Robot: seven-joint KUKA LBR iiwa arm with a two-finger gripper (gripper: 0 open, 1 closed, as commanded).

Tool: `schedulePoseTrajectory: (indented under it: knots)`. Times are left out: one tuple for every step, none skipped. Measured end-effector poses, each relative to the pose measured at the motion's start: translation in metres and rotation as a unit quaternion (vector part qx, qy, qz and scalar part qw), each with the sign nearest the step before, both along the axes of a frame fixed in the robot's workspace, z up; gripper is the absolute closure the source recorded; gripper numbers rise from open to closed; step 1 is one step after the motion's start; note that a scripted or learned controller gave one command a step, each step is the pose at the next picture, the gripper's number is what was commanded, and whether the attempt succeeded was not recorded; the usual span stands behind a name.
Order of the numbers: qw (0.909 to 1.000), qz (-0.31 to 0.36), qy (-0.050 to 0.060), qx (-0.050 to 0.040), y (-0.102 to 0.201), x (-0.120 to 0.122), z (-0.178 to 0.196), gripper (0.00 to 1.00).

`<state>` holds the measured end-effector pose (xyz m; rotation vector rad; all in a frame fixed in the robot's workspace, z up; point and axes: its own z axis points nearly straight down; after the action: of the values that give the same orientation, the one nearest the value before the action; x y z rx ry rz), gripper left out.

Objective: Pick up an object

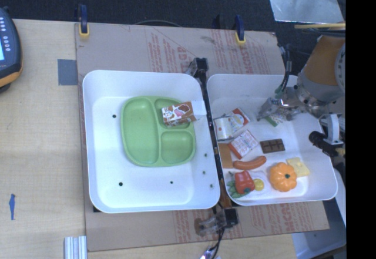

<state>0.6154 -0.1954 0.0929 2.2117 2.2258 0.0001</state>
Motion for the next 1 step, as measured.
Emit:
schedulePoseTrajectory:
  knots:
    - [1.0000, 0.002, 0.002, 0.0009, 0.0010, -0.0017, 0.0104, 1.00]
